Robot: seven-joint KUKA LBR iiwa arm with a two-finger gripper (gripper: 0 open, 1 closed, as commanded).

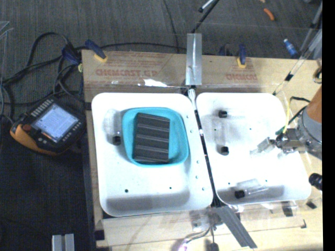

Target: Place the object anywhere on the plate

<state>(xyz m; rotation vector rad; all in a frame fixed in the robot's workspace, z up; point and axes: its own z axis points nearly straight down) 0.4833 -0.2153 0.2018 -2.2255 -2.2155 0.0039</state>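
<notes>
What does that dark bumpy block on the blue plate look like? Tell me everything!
The dark block is a dark grey, nearly black rectangle with raised ridges running across its top, like steps or ribs. Its surface looks matte, maybe rubber or plastic, though that is hard to tell. It lies flat, turned slightly askew, in the middle of the blue plate, which sits in the left white bin. Only the plate touches it; blue rim shows around all its sides.

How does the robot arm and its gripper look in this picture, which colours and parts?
At the right edge, an orange band sits above a grey wrist. The gripper looks metallic grey with small yellow-green marks near its base. Thin dark cables run nearby.
</notes>
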